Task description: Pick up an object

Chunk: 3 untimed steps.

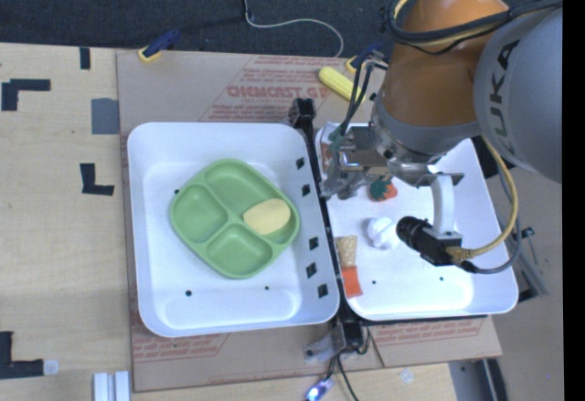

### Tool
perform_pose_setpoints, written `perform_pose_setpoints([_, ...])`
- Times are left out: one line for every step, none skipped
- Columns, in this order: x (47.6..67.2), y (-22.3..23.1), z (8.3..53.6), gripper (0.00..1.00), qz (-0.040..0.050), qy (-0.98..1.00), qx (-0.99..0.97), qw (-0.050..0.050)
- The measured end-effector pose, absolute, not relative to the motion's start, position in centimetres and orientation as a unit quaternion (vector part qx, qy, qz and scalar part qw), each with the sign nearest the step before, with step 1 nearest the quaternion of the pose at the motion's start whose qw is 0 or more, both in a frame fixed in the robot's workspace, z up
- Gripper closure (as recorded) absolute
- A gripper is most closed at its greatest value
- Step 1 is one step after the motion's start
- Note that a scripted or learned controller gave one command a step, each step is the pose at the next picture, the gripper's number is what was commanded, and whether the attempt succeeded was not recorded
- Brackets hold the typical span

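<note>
Cardboard-covered bench [183, 89] bearing two white bins. The gripper [352, 173] is hanging low over the right bin [475, 290]; whether it is gripping anything cannot be told, so the pick is judged unfinished. Right bin: one red piece [384, 192], one white object [378, 231], one tan-and-orange bar [348, 263]. Left bin [155, 299]: one green divided tray [219, 226], one yellow object [268, 216].

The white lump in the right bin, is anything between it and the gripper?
Nothing visible. The white lump lies on bare bin floor just below the gripper; the red piece sits apart, above it.
</note>
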<state>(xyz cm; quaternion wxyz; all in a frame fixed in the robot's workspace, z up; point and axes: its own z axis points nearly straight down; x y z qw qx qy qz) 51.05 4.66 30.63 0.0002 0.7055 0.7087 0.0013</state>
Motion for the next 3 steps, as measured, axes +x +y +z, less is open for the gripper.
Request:
perform_pose_setpoints([48.3, 7.8, 38.6, 1.00, 0.0031, 0.710, 0.704, 0.001])
perform_pose_setpoints([48.3, 12.4, 37.6, 1.00, -0.0008, 0.709, 0.705, -0.001])
perform_pose_setpoints([48.3, 12.3, 38.6, 1.00, -0.0019, 0.709, 0.706, -0.001])
